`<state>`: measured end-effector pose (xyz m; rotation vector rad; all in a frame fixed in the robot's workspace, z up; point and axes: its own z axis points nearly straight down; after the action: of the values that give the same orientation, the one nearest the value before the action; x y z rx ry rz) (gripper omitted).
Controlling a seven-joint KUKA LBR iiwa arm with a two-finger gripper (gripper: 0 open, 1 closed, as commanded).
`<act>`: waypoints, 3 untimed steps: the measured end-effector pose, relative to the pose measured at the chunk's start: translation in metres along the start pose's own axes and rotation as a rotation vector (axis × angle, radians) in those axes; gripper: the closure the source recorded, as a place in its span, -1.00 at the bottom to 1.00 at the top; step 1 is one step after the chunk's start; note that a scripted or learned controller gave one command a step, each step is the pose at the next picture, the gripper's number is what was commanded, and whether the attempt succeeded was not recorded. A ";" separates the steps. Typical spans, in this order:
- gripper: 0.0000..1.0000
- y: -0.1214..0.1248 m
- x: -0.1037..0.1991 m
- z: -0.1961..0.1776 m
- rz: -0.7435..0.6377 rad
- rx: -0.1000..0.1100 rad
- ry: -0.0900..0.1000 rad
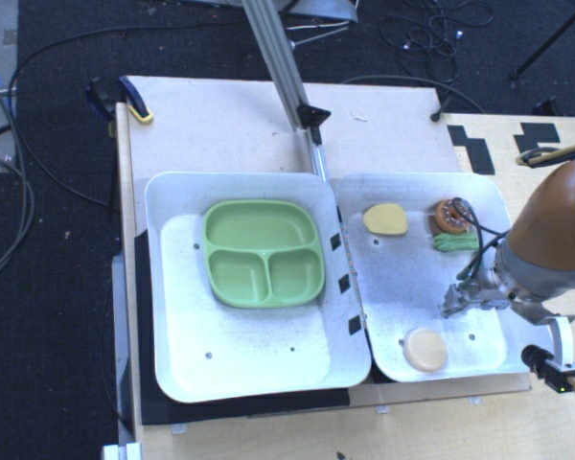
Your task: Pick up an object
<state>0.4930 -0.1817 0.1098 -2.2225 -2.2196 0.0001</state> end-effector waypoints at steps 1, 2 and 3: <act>1.00 -0.008 0.002 -0.055 -0.001 -0.001 -0.001; 1.00 -0.006 -0.006 -0.115 -0.003 -0.007 -0.003; 1.00 -0.005 -0.007 -0.168 -0.004 -0.007 -0.003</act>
<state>0.4881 -0.1885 0.2779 -2.2229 -2.2293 -0.0037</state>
